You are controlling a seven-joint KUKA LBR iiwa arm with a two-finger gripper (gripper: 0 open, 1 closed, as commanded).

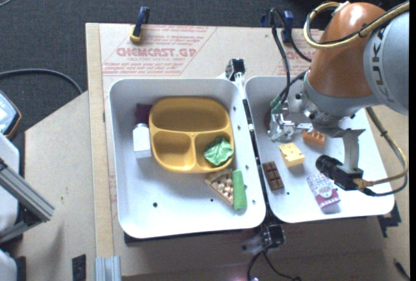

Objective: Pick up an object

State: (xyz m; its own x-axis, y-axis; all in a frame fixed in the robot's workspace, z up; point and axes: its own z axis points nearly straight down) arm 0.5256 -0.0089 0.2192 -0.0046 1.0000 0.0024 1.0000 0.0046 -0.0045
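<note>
Tabletop (162, 52), board-covered, printed in red lettering, bearing two shallow white bins side by side.

Left bin (123, 195):
- dark purple item (143, 110) at the 10 o'clock corner, partly tucked behind the tray;
- small white bottle (142, 140) at 9 o'clock, touching the tray's left edge;
- yellow divided tray (185, 123) in the middle, three compartments;
- crumpled green item (218, 152) in the tray's 4 o'clock compartment;
- pizza-slice toy (222, 186) at 5 o'clock, just beside the tray's lower edge;
- green stick (238, 190) touching the slice's right side, lying lengthwise against the bin wall.

Right bin (370, 208):
- brown chocolate-bar piece (273, 176) at 8 o'clock, near the dividing wall;
- claw (281, 130) at 10 o'clock, low over the bin floor; its state cannot be told, the metal parts being too small and cluttered to read;
- yellow cheese block (292, 155) just below the claw, at its 5 o'clock, apart from it;
- orange block (314, 138) at centre, just under the arm's body;
- pink-and-purple packet (324, 192) at 5 o'clock, near the lower rim.

Grey arm with orange band (344, 32) covering the bin's 12 to 3 o'clock part.
</note>
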